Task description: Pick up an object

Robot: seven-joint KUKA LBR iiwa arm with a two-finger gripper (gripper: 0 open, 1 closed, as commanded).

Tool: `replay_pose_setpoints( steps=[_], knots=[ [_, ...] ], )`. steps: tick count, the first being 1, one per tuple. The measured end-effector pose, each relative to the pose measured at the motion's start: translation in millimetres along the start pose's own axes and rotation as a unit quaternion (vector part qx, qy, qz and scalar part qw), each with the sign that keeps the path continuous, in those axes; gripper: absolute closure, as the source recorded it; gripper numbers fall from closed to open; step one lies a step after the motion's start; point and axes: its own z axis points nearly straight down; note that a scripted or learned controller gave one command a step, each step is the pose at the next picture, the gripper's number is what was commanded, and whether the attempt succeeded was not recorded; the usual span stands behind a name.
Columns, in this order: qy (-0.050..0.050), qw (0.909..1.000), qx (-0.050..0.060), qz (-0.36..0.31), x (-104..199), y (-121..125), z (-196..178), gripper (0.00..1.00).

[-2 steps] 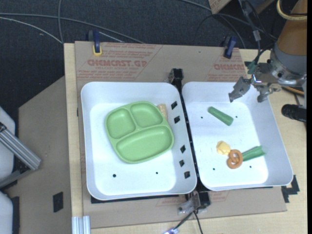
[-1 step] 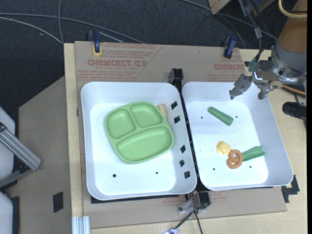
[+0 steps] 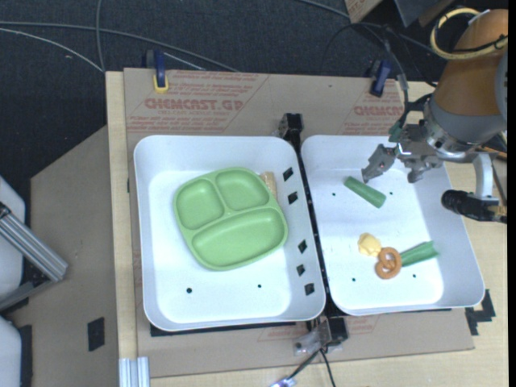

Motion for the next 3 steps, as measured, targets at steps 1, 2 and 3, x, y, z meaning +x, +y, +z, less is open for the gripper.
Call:
replay_pose_setpoints(
  steps=[1,2,3],
  knots=[
    [0.000,1.0000,-0.001,0.000,5,2,43,0.00],
    [0.000,1.0000,0.000,0.000,7,7,104,0.00],
    [0.000,1.0000,-0.004,0.000,7,9,89,1.00]
  ],
)
